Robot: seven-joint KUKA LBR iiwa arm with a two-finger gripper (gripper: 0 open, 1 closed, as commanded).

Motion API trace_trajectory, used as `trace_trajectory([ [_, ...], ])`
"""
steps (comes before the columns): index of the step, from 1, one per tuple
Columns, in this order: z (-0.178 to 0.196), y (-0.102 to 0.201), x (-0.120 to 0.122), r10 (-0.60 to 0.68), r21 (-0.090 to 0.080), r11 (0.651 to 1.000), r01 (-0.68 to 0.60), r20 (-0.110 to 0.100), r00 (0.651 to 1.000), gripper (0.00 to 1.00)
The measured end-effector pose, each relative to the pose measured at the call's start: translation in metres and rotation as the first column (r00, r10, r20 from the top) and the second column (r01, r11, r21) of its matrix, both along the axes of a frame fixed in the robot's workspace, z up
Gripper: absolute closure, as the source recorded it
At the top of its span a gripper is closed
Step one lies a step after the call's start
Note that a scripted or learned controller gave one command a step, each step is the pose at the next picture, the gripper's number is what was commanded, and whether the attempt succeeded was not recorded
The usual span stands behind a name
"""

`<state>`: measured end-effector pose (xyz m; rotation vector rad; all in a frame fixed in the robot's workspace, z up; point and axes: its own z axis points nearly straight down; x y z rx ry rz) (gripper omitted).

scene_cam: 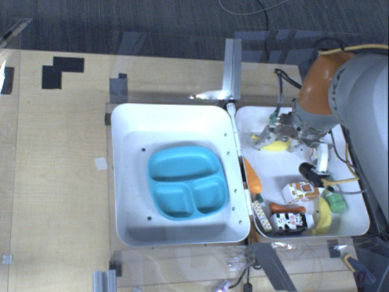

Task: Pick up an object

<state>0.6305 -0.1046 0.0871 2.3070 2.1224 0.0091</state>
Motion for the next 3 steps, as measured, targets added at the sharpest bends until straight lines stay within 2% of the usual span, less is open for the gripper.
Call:
trace_trajectory([
  [1,-0.001,0.010,0.038,0.200,-0.001,0.980,-0.200,-0.016,0.980,0.00],
  [2,0.007,0.011,0.038,0.206,-0.002,0.979,-0.206,-0.017,0.978,1.00],
  [3,0.097,0.038,0.040,0.162,0.000,0.987,-0.162,-0.005,0.987,1.00],
])
